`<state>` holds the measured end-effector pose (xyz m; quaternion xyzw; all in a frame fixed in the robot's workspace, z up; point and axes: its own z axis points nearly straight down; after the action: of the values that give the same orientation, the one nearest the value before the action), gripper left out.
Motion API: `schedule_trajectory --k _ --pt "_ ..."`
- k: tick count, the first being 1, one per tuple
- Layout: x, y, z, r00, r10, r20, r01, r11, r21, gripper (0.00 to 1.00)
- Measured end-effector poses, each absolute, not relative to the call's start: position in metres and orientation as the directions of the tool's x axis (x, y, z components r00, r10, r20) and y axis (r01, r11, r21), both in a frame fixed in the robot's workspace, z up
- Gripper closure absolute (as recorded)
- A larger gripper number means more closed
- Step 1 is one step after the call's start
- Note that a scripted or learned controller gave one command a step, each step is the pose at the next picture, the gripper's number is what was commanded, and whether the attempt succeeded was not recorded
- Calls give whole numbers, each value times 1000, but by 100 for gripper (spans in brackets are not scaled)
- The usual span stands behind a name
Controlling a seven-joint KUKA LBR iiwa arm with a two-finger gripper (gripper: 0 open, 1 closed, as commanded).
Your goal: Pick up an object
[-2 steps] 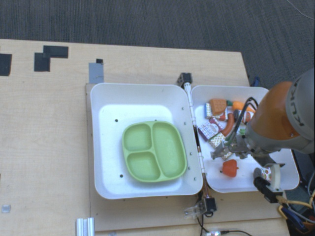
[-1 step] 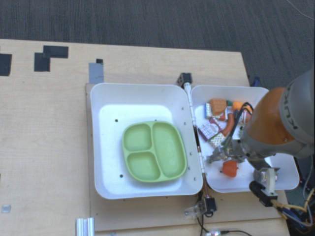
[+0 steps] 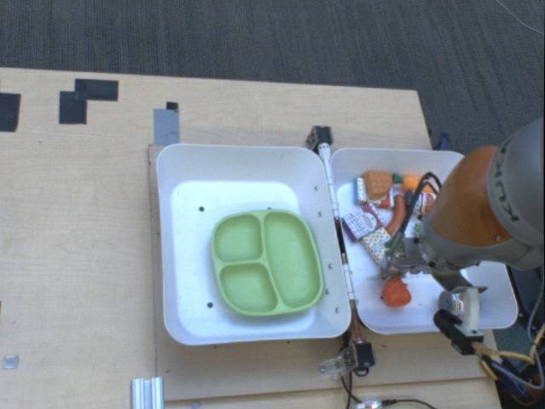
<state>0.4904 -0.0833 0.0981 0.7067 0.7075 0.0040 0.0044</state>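
Two shallow white plastic bins sit side by side on the pale wooden bench (image 3: pixel 77 254). The left bin (image 3: pixel 183 228) holds one light green plastic plate (image 3: pixel 266 262) with three compartments, lying flat. The right bin (image 3: pixel 498 305) holds a cluster of small objects: a patterned crinkled packet (image 3: pixel 364 228), one orange block (image 3: pixel 378 184) near the far wall, and a small round orange-red object (image 3: pixel 395 293) near the front, smooth and matte. The grey arm with its orange band (image 3: pixel 464 203) reaches over this bin, and the gripper (image 3: pixel 393 267) hangs just above the round object.
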Motion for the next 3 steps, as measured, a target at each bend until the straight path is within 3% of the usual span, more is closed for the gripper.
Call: schedule_trajectory --k 1,2,3 --pt "582 -39 185 -5 1000 0 1000 5 4 100" --pt "582 -39 185 -5 1000 0 1000 5 3 0" --pt "584 -85 99 -4 1000 -5 1000 5 15 0"
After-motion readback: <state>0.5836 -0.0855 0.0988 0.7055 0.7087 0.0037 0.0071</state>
